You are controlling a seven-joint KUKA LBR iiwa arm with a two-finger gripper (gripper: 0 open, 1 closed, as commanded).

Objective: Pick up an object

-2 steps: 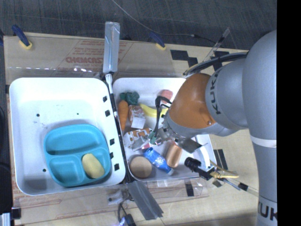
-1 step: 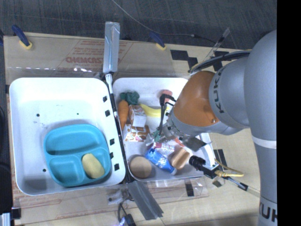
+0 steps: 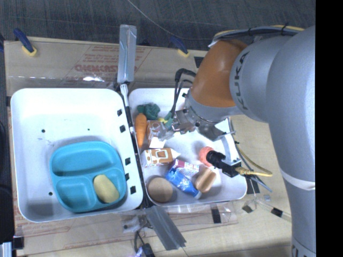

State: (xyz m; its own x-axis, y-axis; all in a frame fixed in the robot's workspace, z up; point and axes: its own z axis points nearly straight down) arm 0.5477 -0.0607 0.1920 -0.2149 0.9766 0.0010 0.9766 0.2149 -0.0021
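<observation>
Watch for a miss: your gripper (image 3: 170, 123) hangs low over a crowded right bin (image 3: 236, 189), so its tips may nudge neighbours or pinch two things together. I cannot tell how the claw stands. The carrot (image 3: 140, 129) lies just left of it, a small carton (image 3: 157, 156) just below

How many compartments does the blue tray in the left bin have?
3: the blue tray has one long compartment along its far side and two nearer ones; the right near one holds a yellow potato-like object.
</observation>
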